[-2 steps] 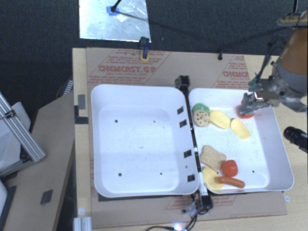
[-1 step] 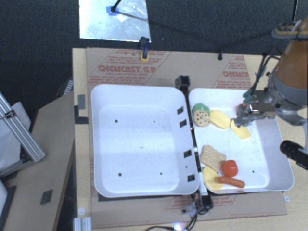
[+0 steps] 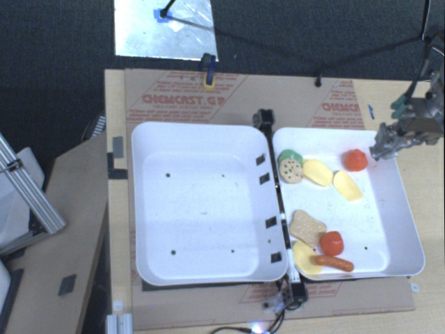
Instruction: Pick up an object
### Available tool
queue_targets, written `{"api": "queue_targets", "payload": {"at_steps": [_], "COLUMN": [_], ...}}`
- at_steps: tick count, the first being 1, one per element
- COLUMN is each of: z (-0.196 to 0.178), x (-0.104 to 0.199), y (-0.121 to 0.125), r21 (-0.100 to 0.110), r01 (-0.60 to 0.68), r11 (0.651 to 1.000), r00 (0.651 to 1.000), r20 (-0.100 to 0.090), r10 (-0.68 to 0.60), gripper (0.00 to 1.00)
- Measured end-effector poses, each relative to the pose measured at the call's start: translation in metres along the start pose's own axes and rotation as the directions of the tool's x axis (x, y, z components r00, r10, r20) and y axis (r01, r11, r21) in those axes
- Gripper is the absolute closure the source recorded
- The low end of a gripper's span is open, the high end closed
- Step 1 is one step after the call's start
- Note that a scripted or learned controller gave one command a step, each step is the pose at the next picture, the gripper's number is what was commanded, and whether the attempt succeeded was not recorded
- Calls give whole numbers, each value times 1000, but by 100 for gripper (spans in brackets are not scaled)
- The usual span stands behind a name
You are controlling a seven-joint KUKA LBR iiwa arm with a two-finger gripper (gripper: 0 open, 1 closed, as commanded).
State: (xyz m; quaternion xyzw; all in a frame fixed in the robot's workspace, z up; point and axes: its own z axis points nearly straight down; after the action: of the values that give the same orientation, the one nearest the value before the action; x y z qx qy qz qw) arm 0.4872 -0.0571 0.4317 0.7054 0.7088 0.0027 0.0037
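Sausage [image 3: 334, 262] at near rim; tomato [image 3: 355, 160] just left of hand [image 3: 384, 147]; grip unclear.

Left bin [image 3: 201, 207]: floor bare, open to approach from above across its whole span. Right bin [image 3: 389, 221]: items crowd the side along the divider [image 3: 278, 200] and the end toward the counter's far edge, namely cookie [image 3: 291, 172], two yellow pieces [image 3: 318, 173], red ball [image 3: 355, 160]. Toast [image 3: 306, 228], red piece [image 3: 332, 243] and sausage [image 3: 334, 262] block the near corner by the divider. Open floor remains along the bin's right side.
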Motion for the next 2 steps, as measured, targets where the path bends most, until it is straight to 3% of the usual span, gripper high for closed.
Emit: {"api": "queue_targets", "payload": {"at_steps": [1,2], "z": [131,167], "x": [52,113], "y": [9,114], "r21": [17,-1], "r01": [4,4], "r11": [1000,1000], "r00": [1000,1000], "r20": [-3,-2], "r10": [-4,-4], "gripper": [100,100]}}
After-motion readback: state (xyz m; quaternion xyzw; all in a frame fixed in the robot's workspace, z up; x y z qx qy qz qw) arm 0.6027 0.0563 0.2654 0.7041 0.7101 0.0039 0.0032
